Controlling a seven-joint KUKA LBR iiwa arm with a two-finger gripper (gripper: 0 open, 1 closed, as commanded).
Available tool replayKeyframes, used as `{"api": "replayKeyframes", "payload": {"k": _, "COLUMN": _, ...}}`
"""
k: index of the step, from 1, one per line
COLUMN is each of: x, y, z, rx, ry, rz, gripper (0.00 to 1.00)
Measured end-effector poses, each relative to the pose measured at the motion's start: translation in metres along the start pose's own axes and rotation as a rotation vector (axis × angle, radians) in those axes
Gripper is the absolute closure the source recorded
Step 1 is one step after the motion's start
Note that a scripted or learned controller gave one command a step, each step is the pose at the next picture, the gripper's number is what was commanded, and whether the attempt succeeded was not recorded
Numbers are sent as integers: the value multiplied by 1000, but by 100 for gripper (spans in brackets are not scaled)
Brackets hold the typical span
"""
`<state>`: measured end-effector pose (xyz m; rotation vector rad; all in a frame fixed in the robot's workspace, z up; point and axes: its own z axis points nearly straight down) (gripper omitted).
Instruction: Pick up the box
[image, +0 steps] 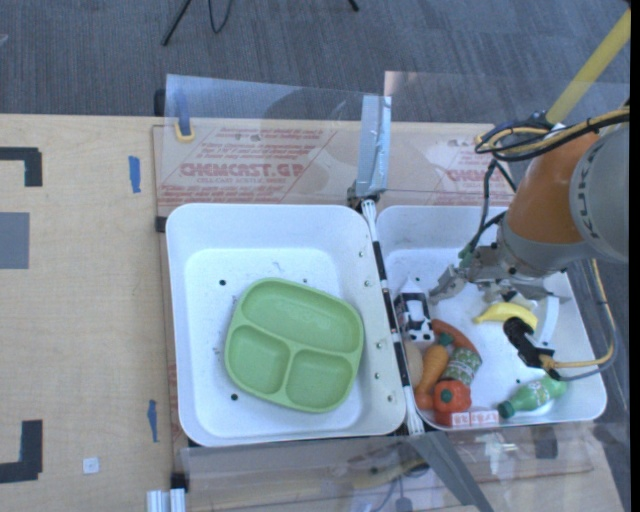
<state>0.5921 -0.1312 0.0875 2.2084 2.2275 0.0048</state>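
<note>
1. Whether the gripper (490, 285) is released or clenched cannot be told; it hangs over the far middle of the right bin (420, 225), just beyond a banana (505, 315).
2. A pale wooden bench (80, 300) fills the left and middle, with grey carpet floor (100, 50) beyond its far edge.
3. The grey arm (570, 190) enters from the right.
4. The left bin (190, 230) holds a green divided tray (293, 345).
5. A clear plastic panel (270, 110) stands behind the bins.
6. The small black-and-white box (413, 318) lies in the right bin against its left wall, left of the gripper and apart from it, just beyond a carrot (433, 365).
7. A green bottle (530, 397) lies at the near right.
8. Blue tape (134, 173) marks the bench.
</note>
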Motion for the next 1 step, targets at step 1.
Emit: {"api": "replayKeyframes", "payload": {"k": 1, "x": 27, "y": -49, "z": -2, "rx": -6, "ry": -6, "rz": 11, "gripper": 0}}
